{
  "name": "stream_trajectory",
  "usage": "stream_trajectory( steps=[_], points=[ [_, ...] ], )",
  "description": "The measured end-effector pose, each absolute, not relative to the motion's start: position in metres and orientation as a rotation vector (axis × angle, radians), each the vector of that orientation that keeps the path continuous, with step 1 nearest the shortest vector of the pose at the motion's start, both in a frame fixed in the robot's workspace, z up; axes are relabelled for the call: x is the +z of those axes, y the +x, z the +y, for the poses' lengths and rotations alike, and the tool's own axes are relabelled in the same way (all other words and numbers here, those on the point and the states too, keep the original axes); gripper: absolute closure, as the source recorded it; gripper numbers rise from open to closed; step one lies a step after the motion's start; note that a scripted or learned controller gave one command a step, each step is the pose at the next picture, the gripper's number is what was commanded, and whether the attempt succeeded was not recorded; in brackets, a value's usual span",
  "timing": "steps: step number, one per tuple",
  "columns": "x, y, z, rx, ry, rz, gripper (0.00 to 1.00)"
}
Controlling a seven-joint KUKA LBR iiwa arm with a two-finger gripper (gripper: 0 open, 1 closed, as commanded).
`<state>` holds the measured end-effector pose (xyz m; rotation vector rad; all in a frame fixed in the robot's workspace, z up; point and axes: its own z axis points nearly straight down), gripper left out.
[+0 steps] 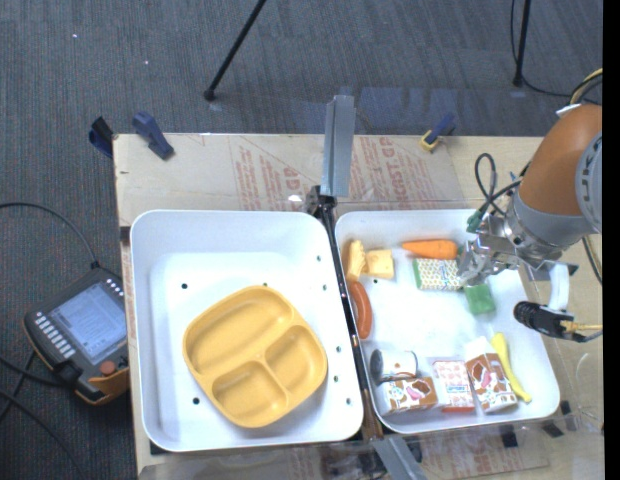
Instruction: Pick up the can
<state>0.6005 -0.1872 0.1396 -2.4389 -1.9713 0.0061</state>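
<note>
The can (pixel 393 364) lay on its side in the right bin (pixel 430 318), near the front-left corner, with one round end turned toward the camera and its long axis running roughly left to right. Going by size, the two white bins came first: the left bin (pixel 190 248) carried a yellow divided plate (pixel 255 356), and the right one held all the small goods. Next was the arm (pixel 565 178), grey with the orange band, which reached in over the far right side of the right bin. Its gripper (pixel 480 268) hung above a green block (pixel 480 299), beside a patterned packet (pixel 438 274) and a carrot (pixel 430 249); how wide it stood, and whether it gripped anything, I could not tell. The can was well apart from the gripper, toward the front and the left, just behind the row of small cartons (pixel 452 385). I judged the gripper must travel that diagonal and close across the can's short width.
</note>
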Motion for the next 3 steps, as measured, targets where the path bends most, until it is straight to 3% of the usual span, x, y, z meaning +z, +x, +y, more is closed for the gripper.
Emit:
stream_trajectory(
  steps=[1, 2, 3],
  points=[
    [0.202, 0.527, -0.17, 0.002, -1.92, -2.48, 1.0],
    [0.131, 0.529, -0.171, 0.003, -2.139, -2.291, 1.0],
    [0.185, 0.489, -0.165, 0.003, -2.002, -2.413, 1.0]
  ],
)
